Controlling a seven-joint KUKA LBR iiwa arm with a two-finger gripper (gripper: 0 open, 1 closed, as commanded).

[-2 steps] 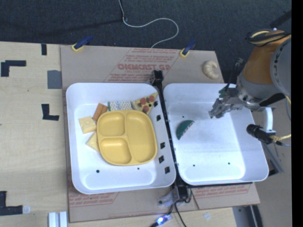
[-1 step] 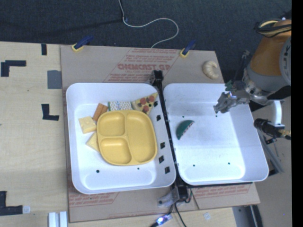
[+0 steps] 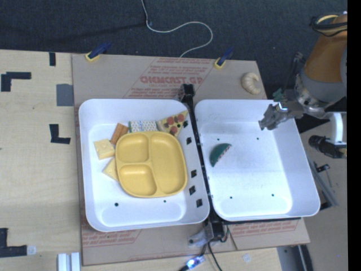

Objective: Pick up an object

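Green wedge-shaped object [image 3: 220,153] lies in the right white bin [image 3: 282,205], near its left wall. The gripper [image 3: 273,117], grip state unreadable, hovers well up-right; approach and descent are pending.

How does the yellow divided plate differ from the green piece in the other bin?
The yellow divided plate sits in the left bin, crowded by small flat pieces; the green piece lies alone in the right bin. The plate is far larger, squarish with three compartments; the green piece is small and wedge-like. The gripper is nearer the green piece. Both lie flat, untouched.
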